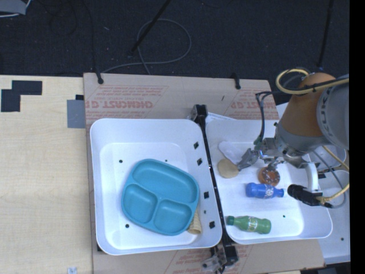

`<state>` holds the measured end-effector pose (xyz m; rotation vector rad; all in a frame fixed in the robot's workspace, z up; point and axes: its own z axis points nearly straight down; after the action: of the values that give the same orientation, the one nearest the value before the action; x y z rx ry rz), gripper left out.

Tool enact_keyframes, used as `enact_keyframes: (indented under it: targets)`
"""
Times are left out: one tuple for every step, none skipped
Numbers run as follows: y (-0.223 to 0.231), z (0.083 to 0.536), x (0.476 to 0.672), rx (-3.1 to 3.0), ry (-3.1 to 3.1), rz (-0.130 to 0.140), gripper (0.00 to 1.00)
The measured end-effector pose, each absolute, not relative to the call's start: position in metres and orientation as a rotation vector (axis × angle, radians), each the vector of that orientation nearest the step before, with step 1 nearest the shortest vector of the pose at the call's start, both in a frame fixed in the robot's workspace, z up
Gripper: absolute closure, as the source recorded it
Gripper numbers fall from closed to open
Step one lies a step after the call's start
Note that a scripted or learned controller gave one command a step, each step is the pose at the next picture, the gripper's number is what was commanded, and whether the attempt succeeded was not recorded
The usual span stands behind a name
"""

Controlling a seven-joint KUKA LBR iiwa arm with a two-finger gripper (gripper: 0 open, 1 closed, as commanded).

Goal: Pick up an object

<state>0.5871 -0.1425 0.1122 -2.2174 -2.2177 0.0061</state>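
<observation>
My gripper (259, 163) hangs over the middle of the right bin (319, 230), its fingers spread open with nothing between them. Just below it lies a small brown-orange round thing (270, 177), apart from the fingers. Left of the gripper, near the divider, rests a tan disc-like piece (227, 168). In front of the round thing, a blue bottle (263, 191) lies on its side. A green bottle (249, 224) lies near the bin's front wall.
The left bin (105, 147) holds a large blue divided plate (160, 196), with a tan scrap (195, 228) poking out under its right corner. A black divider (209, 181) runs between the bins. The grey arm with its orange band (302, 113) comes in from the right.
</observation>
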Motion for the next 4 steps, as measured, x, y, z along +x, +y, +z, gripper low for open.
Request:
enact_keyframes:
  targets:
    - [-0.145,0.096,0.593,-2.235,-2.232,-0.008,0.00]
    - [-0.145,0.103,0.590,-2.233,-2.222,-0.005,1.00]
    - [-0.151,0.146,0.590,-2.230,-2.214,-0.001,1.00]
    - [-0.147,0.191,0.586,-2.221,-2.223,-0.001,1.00]
